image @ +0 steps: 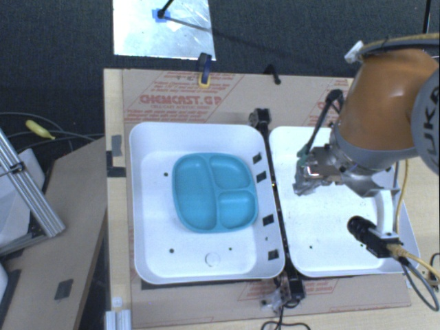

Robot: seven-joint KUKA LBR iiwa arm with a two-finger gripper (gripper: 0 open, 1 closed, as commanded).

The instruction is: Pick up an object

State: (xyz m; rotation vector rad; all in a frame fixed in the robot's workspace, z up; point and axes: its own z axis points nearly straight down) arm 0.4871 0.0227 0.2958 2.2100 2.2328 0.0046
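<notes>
Your gripper (307, 175) hangs over the right bin (323, 249) — spread or closed, you cannot tell — while the plate (213, 191) lies well apart in the left bin (152, 215); closing here risks grabbing nothing.

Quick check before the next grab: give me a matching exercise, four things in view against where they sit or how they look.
Things:
1. plate
2. gripper
3. silver sheet
4. cardboard

Place or look:
A. over the right bin
B. printed in red
C. in the left bin
D. on the dark carpet

Pairs: 1-C, 2-A, 3-D, 4-B
</notes>
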